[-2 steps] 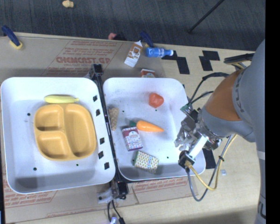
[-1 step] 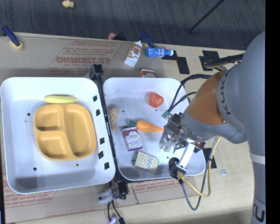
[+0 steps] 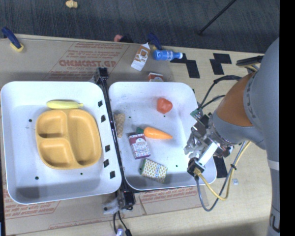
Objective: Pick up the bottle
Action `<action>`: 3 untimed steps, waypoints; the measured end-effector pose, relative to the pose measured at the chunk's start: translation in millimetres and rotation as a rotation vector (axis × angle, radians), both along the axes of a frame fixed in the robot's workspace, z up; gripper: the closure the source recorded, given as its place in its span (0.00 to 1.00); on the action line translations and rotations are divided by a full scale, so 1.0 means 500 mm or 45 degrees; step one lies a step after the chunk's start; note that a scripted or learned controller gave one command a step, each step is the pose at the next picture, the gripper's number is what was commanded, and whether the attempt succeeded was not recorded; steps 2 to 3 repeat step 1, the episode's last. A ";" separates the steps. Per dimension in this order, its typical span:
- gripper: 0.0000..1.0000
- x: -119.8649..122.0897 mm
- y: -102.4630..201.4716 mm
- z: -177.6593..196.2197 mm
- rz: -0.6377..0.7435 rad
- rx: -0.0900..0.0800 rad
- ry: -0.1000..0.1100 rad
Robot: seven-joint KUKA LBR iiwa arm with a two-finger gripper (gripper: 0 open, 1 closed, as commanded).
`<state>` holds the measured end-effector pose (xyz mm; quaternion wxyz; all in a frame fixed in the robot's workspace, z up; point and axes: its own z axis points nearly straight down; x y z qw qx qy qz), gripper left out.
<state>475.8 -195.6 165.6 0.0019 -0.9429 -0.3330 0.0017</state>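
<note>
One blue bottle (image 3: 163,55) lies on the bench outside both bins as the gripper (image 3: 196,144) hangs at the 4 o'clock rim of the right bin (image 3: 137,88).

The bottle rests on its side just beyond that bin's far wall, at 12 o'clock from it, near a small carton (image 3: 140,58). Inside the bin lie a carrot (image 3: 157,133), a red fruit (image 3: 164,105) and a small box (image 3: 139,146). Whether the pincer is spread or pressed together cannot be told from this angle. The task appears to be at the approach step, with the reach not yet made. The next move calls for travel toward 12 o'clock, over the bin wall, then a descent across the bottle's narrow width.
</note>
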 end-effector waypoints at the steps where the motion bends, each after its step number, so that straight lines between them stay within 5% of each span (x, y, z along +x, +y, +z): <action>1: 1.00 0.000 0.088 -0.014 -0.382 0.003 0.003; 3: 1.00 0.000 0.088 -0.014 -0.382 0.003 0.003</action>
